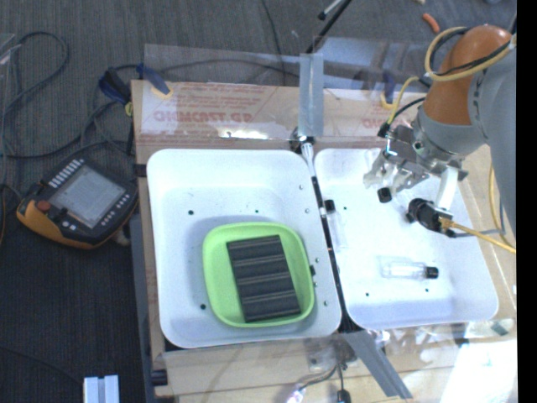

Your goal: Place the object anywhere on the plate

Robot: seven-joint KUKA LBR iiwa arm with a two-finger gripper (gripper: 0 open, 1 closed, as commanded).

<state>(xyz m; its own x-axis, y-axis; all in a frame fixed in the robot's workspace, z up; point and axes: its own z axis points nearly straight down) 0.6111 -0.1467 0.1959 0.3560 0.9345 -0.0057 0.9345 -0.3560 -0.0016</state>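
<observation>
**Arm above the right bin, the small clear vial not yet picked up**

The gripper (401, 177) hangs over the far part of the right bin (470, 305), its orange-banded arm (461, 65) reaching in from the right; nothing shows between the fingers, and their spread is too muddled by brackets and cable fittings for me to tell whether the claw stands wide or narrow; the object I take to be the task's thing, a small clear vial with a dark cap (409, 269), lies on its side on the floor of the right bin, nearer to us than the gripper and well apart from it; the green plate (215, 259) sits in the near half of the left bin (172, 200), and a dark ribbed block (263, 278) already covers much of its middle, leaving a bare green margin all round.

As I judge it, the step in hand is the approach to the pick, with the carry and the placing both undone; the next move calls for bringing the claw nearward and down over the vial, closing across its narrow width, since a round smooth thing lying flat may roll or slip; then a lift over the divider between the bins and a release onto the plate, on the block or the green rim.

Counted: two white bins; one plate; one ribbed block; one vial; one arm with one gripper; one handheld control pendant (80, 201) on the floor to the left.
</observation>
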